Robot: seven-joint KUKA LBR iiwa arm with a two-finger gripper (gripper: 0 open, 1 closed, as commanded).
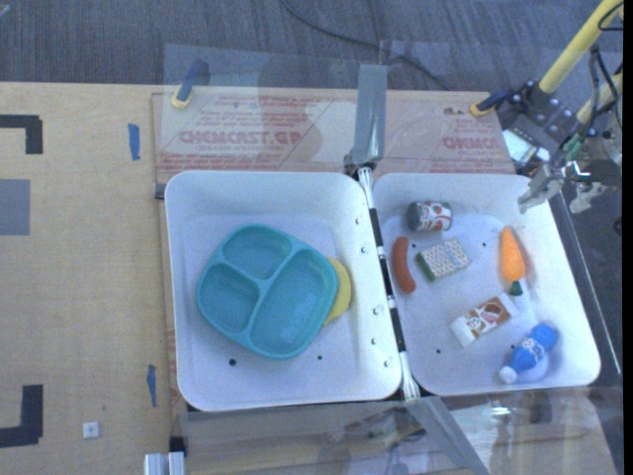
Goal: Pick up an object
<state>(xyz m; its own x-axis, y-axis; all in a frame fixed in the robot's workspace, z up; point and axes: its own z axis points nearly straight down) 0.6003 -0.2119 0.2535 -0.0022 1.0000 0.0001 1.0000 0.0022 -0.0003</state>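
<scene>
The right bin (574,364) holds several items. A small can (429,216) lies near its back, with a red sausage (403,264) and a checkered green packet (443,259) below it. An orange carrot (511,255) lies by the right wall. Nearer the front are a small white and brown carton (482,320) and a blue bottle (529,352). My gripper (559,190) hangs over the bin's back right corner, above and to the right of the carrot. It is open, with nothing between its fingers.
The left bin (198,206) holds a teal divided plate (267,290) with a yellow disc (342,290) partly under its right edge. A metal divider (370,117) and a clear sheet lie behind the bins. Cables and a yellow rod (584,38) cross the upper right.
</scene>
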